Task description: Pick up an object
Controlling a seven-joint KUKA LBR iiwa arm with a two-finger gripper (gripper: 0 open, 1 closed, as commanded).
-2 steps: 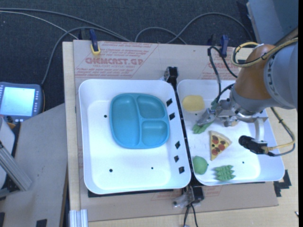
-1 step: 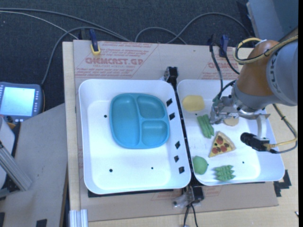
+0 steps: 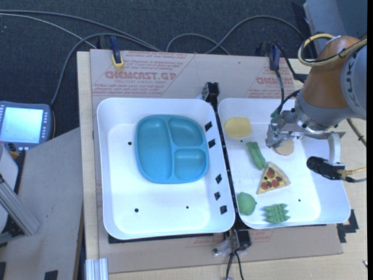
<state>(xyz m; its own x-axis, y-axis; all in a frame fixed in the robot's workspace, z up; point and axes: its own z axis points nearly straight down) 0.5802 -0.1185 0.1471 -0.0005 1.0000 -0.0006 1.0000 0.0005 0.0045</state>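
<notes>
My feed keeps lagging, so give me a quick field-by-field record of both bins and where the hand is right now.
left bin: holds a blue divided plate
right bin: yellow round piece, green pod, pizza slice, green ball, green leafy piece, tan round piece
hand: low in the right bin, directly over the tan round piece
grip: fingers hidden, cannot tell
arm: reaching in from the right

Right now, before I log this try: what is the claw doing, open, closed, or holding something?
Claw: low in the right bin, over a tan round piece; open or closed cannot be told.
</notes>
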